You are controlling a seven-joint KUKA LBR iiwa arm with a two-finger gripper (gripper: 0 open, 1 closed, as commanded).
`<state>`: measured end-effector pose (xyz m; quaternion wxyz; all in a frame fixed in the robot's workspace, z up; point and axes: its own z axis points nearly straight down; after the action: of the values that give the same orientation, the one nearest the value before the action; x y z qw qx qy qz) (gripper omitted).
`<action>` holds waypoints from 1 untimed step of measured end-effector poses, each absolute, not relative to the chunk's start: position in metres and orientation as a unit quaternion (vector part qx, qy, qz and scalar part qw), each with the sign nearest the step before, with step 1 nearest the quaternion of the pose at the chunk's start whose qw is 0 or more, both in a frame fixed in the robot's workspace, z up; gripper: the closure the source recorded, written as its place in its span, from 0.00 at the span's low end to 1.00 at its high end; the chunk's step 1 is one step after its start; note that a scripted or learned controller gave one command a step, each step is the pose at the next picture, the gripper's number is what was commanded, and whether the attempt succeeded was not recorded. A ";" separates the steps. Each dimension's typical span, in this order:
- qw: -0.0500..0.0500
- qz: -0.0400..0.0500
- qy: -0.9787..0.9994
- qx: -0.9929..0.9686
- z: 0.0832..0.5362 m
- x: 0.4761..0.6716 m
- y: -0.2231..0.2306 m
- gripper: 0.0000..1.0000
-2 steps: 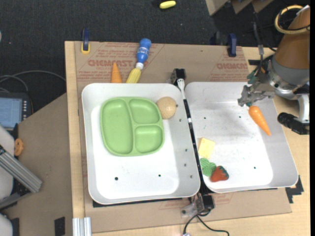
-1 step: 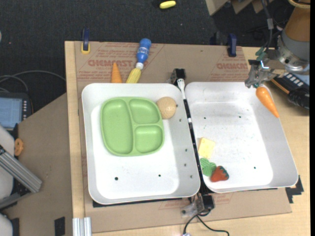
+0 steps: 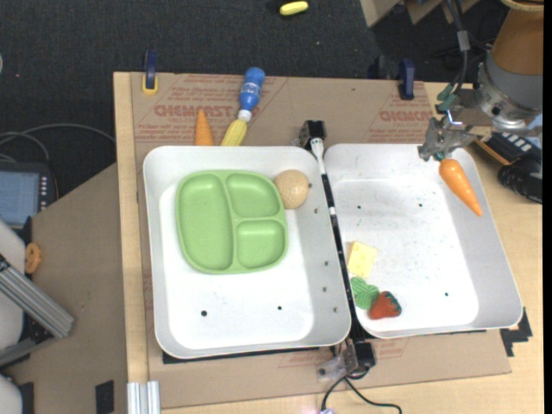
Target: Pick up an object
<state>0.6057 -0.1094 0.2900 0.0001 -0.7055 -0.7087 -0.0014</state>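
A green divided plate [image 3: 231,222] and a tan ball [image 3: 292,188] fill the left bin [image 3: 250,317], the right bin [image 3: 431,257] lies mostly bare, and at its far right rim the claw [image 3: 441,147] grips the carrot [image 3: 461,185] by its top.

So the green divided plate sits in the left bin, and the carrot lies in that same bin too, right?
Not quite. The camera view shows the green divided plate in the left bin, but the carrot lies in the right bin, near its far right corner by the hand.
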 end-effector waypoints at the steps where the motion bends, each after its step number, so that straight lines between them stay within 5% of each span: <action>1: 0.002 0.002 -0.707 -0.708 0.257 0.621 -0.128 1.00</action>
<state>0.6215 -0.1278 0.2571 0.0017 -0.7076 -0.7067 0.0017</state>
